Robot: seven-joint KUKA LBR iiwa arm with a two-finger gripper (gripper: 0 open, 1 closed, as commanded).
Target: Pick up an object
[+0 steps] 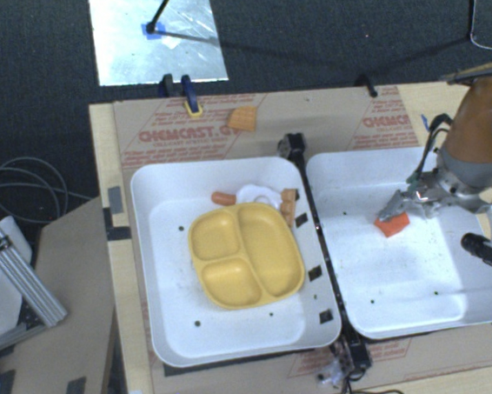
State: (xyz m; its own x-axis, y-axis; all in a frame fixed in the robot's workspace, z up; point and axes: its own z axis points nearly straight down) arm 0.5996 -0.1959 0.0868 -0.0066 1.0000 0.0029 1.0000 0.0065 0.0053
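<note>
A small orange block [394,227] lies in the right bin [415,305], towards its middle. My gripper [394,215] reaches in from the right and its tip is right over the block's upper edge, touching or nearly touching it. The block appears to rest on the bin floor. In the left bin [168,331] lies a yellow divided plate [245,255]. Behind the plate are a small orange sausage-shaped piece [223,198], a white piece [254,194] and a brown piece [289,203].
A tan block [242,118] lies on the cardboard behind the bins, beside a blue and yellow clamp [189,91]. A black divider [312,228] runs between the bins. A silver sheet [157,35] lies on the floor beyond the bench.
</note>
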